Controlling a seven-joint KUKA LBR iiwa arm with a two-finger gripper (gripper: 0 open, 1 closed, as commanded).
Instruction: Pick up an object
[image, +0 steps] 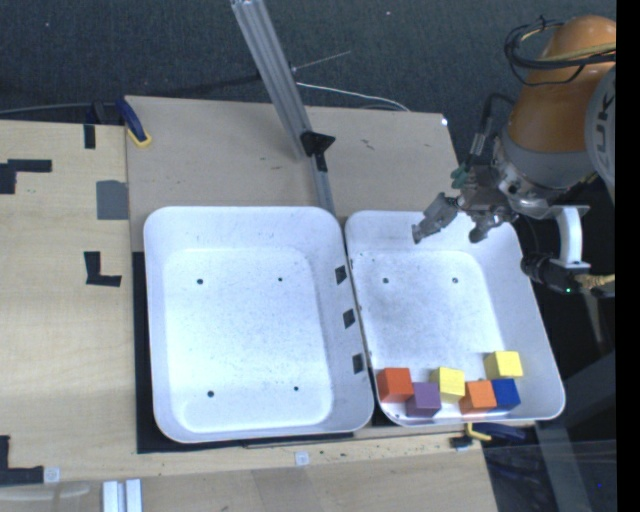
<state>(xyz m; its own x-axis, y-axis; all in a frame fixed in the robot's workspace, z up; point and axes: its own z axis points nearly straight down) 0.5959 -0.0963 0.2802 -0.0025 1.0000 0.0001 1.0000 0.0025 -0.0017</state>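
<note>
Spread apart and gripping nothing, the two-finger gripper (452, 228) is hanging over the far rim of the right shallow white bin (530, 300). Well below it, small coloured blocks (450, 386) are clustering against that bin's near wall.

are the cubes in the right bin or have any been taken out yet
In. All six cubes lie clustered along the near edge of the right bin. The tool hangs open above the bin's far rim, nothing between its fingers.
</note>
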